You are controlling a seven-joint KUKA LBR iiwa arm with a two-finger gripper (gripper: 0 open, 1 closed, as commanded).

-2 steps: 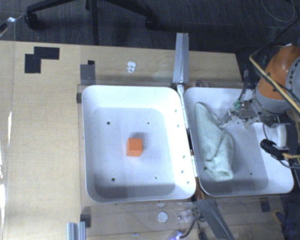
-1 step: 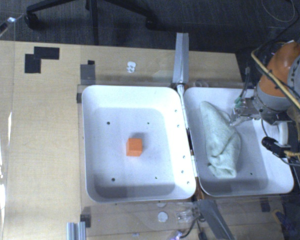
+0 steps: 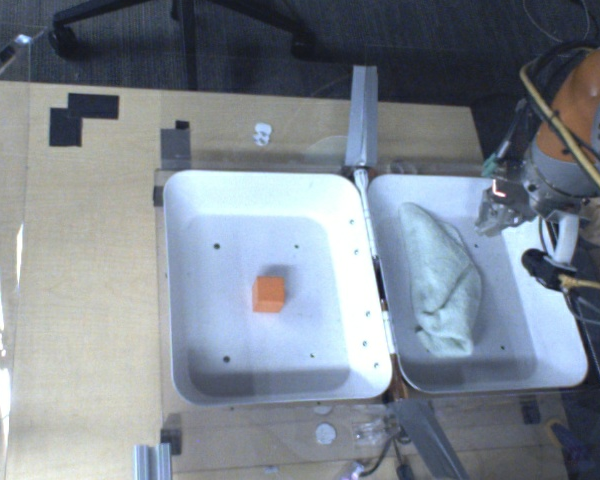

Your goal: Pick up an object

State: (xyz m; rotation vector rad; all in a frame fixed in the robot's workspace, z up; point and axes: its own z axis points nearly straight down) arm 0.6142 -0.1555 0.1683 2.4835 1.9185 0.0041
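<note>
— Orange is the color of the little cube (image 3: 269, 294), right? Where is it?

— Yes. It sits near the middle of the left bin (image 3: 195, 228), flat on the white floor, with bare floor all around it.

— And what is in the other bin?

— A pale green-grey cloth (image 3: 441, 278). It lies bunched up in a long lump down the middle of the right bin (image 3: 550, 358), from the far side to the near side.

— Where is your gripper (image 3: 496, 211)?

— It hangs over the far right part of the right bin, just beside the top end of the cloth. I can't tell if it touches the cloth. My arm (image 3: 578, 118) comes in from the right, with its orange band up near the corner.

— Is your gripper spread or pressed together?

— I cannot tell. It is too small and blurry there.

— Are the bins on something?

— A light wooden tabletop (image 3: 80, 298). The two bins sit side by side on it, touching.
</note>
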